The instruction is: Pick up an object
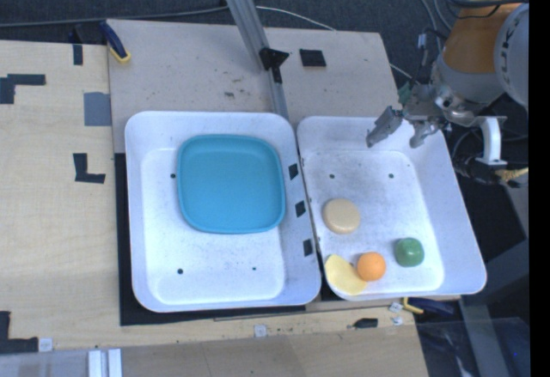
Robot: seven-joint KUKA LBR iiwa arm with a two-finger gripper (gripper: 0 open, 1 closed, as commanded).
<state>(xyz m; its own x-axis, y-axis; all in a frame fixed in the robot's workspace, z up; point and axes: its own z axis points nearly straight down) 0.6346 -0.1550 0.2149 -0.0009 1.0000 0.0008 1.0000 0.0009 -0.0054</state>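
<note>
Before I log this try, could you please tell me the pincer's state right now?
Pincer: open, holding nothing, over the far end of the right bin.

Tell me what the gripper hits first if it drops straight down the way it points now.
Probably the bare floor of the right bin near its far edge. The gripper is open, well short of the beige puck; depth is uncertain.

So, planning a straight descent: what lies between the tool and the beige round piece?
Bare white bin floor separates the tool from the beige round piece, per the camera view.
</note>
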